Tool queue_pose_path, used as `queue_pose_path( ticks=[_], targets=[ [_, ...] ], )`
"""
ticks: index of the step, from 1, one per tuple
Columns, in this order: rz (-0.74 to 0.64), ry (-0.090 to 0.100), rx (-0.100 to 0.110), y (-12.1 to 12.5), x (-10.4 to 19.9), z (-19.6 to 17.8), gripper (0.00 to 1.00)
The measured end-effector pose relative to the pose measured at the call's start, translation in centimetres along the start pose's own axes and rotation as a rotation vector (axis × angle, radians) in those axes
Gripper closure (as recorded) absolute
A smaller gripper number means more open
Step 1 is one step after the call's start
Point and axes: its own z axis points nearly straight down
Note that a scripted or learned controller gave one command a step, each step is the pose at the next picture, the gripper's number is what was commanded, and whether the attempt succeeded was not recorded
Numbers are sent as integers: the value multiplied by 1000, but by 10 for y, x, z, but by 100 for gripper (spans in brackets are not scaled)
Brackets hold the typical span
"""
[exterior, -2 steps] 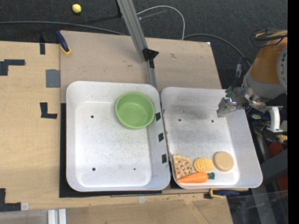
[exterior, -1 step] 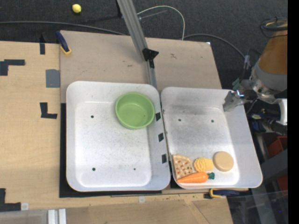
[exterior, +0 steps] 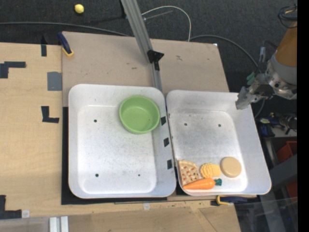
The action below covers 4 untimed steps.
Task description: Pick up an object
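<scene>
Four small toy foods are sitting bunched in the near corner of the right bin [exterior: 251, 129]: an orange carrot [exterior: 200, 183] with a green tip is lying along the near wall, a waffle-patterned cracker [exterior: 188, 169] is resting just behind its left end, a yellow ridged piece [exterior: 209, 169] is sitting to the right of the cracker, and a round tan cookie [exterior: 231, 167] is lying just right of that. The yellow piece and the cookie are looking close enough to touch; the carrot is lying right under them.

Over in the left bin [exterior: 87, 129], a green bowl [exterior: 139, 114] is standing upright against the far right part, close to the wall the two bins are sharing.

The claw [exterior: 243, 100] is hanging over the far right rim of the right bin, well apart from the food cluster, with nothing seen in it. Whether it is released or clenched, I cannot tell from this angle. The grey arm [exterior: 282, 74] with its orange band is reaching in from the right edge.

A grey metal pole [exterior: 137, 21] is slanting down from the far side to the gap between the bins. The bins are resting on a brown tabletop [exterior: 106, 57], and a small yellow ball [exterior: 79, 8] is lying on the dark floor beyond it.
</scene>
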Motion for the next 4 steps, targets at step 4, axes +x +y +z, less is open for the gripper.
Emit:
queue_pose_path(
  ticks=[4],
  targets=[
    [-4, 2, 6, 3, 158, 5, 100]
  ],
)
